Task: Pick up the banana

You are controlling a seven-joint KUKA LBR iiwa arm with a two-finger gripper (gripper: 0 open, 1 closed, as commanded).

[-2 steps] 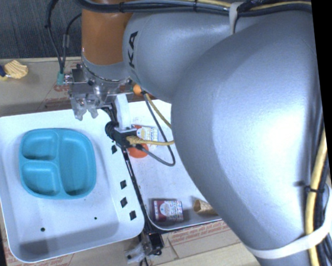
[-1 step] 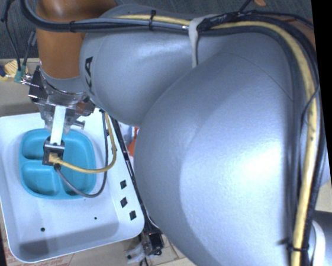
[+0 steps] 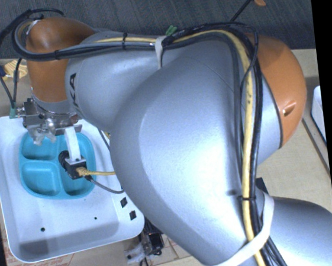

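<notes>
Over the white bin point(image 3: 23, 235) at nine o'clock, the hand point(image 3: 57, 142) is hanging above a blue divided tray point(image 3: 43, 179); whether its grip is apart or together I cannot tell. No banana is discernible, so the approach step looks underway, and the next move calls for locating the fruit first.

bulky grey arm point(image 3: 203, 143), orange bands, black and yellow cables point(image 3: 248, 150)

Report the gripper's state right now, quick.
Gripper: cannot be told; it hangs over the blue divided tray in the left white bin, with no banana seen in it.
</notes>
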